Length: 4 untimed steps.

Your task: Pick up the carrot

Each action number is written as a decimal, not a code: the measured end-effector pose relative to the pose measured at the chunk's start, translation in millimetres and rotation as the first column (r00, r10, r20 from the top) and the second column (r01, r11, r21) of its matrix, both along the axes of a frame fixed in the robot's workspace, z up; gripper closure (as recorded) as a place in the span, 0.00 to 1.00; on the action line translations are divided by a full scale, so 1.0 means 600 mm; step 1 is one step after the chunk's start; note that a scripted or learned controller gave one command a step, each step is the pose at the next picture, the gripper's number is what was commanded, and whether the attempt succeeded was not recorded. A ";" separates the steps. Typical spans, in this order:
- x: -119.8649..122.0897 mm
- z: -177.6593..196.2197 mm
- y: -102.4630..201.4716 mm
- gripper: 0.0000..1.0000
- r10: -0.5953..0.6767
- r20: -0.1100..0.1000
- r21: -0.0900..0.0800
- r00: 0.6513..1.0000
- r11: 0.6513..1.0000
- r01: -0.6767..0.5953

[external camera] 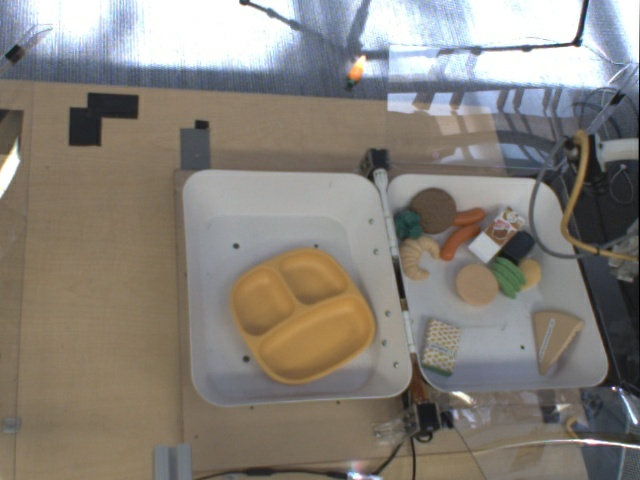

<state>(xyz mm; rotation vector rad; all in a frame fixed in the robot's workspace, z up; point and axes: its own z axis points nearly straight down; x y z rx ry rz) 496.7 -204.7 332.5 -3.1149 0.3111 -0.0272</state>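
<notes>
As the view looks down over the worktop (100, 298), two white bins sit side by side, their inner edges touching. The left bin (215, 268) carries a yellow divided plate (303, 314), sitting a little toward its near edge.

Now the right bin (590, 358), and here's the crowd. The carrot (458, 240) lies in the far half of it, slanted, closer to the bin's left edge than its right. Just beyond it, touching or nearly so, lies a redder sausage (469, 216). A brown round disc (433, 209) sits by the far edge, just left of the sausage. A dark green piece (407, 225) hugs the left edge, and a croissant (417, 256) lies just on the near side of it, beside the carrot's lower end.

To the carrot's right there's a cluster: a white block (484, 248), a small printed carton (505, 226) and a black block (517, 246). A tan disc (476, 284) rests near the middle, with a light green piece (508, 276) against its right side.

A patterned packet (441, 345) lies toward the near left corner, a cheese wedge (555, 336) toward the near right corner.

The gripper's state? I cannot tell from here.
</notes>
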 end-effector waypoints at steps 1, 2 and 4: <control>0.029 -0.225 0.103 1.00 -0.226 -0.022 -0.001 0.974 0.974 0.226; 0.046 -0.406 0.060 1.00 -0.106 -0.007 -0.009 0.994 0.994 0.106; 0.085 -0.237 0.230 1.00 -0.618 -0.010 0.004 0.786 0.786 0.618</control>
